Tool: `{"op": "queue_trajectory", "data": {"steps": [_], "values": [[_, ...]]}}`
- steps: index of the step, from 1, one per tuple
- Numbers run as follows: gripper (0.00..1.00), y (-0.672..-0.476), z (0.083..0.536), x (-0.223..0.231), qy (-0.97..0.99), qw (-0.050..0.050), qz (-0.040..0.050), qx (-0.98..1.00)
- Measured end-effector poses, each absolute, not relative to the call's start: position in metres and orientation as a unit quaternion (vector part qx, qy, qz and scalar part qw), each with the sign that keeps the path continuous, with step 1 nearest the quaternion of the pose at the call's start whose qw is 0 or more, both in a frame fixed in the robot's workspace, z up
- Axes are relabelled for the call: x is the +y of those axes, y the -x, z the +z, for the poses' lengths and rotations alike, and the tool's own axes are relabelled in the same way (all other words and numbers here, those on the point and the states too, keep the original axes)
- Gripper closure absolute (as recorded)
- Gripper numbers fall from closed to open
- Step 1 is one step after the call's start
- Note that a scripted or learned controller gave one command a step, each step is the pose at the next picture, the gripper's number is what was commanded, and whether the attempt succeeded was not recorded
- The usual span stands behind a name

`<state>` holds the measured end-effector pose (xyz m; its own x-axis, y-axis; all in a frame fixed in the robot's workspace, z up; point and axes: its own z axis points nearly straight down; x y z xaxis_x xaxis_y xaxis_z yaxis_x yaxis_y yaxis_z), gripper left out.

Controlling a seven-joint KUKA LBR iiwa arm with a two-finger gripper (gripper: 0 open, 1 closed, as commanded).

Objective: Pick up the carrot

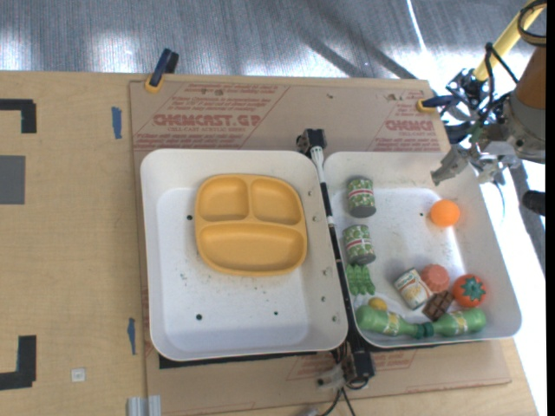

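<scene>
We're seeing bright, even light – sun streaks glare across the floor (286,24) up top, soft shadows inside the bins (251,336), focus fairly sharp.

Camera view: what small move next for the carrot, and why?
Probably travel toward the right bin's near edge: the gripper sits at its far corner beside the orange ball, while most toys cluster there. The carrot itself is hard to distinguish.

Two bins side by side on the bench

The left bin (165,258) holds a divided plate (251,224); the right bin (494,258) holds two cans (360,195), one behind the other.
</scene>
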<state>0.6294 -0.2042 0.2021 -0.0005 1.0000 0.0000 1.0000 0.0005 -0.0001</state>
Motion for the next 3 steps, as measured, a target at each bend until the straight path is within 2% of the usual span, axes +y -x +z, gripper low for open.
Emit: {"op": "queue_trajectory", "data": {"steps": [1,2,3], "values": [[0.0,-0.61,0.113,-0.159,0.704,0.002,-0.0018,-0.71],[0.0,-0.622,0.144,-0.224,0.679,-0.003,-0.0014,-0.734],[0.0,-0.596,0.086,-0.192,0.505,-0.001,-0.0004,-0.863]]}}
